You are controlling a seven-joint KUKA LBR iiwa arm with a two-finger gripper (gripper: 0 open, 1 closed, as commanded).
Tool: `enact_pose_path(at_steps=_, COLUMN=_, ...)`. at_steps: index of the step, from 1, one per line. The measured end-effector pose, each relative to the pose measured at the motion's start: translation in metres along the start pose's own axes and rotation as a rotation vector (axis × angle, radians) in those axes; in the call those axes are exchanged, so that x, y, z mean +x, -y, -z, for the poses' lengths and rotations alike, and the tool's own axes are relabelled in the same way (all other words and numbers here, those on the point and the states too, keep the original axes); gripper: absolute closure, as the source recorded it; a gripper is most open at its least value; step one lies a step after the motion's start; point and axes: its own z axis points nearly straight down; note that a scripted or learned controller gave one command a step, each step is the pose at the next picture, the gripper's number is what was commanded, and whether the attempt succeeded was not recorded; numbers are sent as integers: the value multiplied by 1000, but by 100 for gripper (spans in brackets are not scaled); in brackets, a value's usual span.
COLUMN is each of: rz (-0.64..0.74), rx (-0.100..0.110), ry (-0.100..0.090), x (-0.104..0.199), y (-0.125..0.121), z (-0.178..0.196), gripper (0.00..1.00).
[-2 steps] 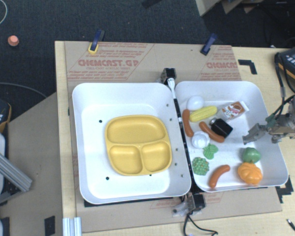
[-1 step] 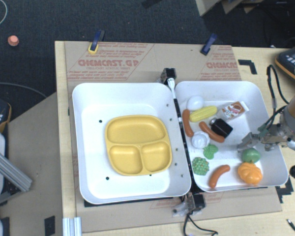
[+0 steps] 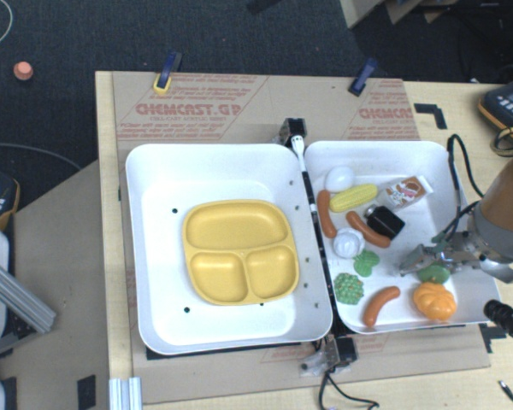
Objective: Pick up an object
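The right bin point(image 3: 427, 156) holds several toy foods. My gripper point(image 3: 422, 260) reaches in from the right and hangs low over the bin's right half. A small green piece point(image 3: 434, 273) lies right under its tip, touching or nearly so; I cannot tell whether it is held. An orange pumpkin-like toy point(image 3: 434, 302) sits just below that. To the left lie an orange sausage point(image 3: 380, 304), a green round piece point(image 3: 349, 289) and a green leafy piece point(image 3: 366, 263).
Farther back in the right bin are a black block point(image 3: 385, 222), a yellow corn cob point(image 3: 353, 197), a white ball point(image 3: 339, 178), a printed packet point(image 3: 406, 190) and two more sausages point(image 3: 326, 213). A yellow divided plate point(image 3: 239, 250) lies in the left bin point(image 3: 154, 229).
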Motion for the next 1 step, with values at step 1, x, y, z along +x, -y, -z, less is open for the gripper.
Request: enact_pose_path(at_steps=1, rz=1, rx=-3, ry=1, x=1, y=0, z=-15, gripper=0)
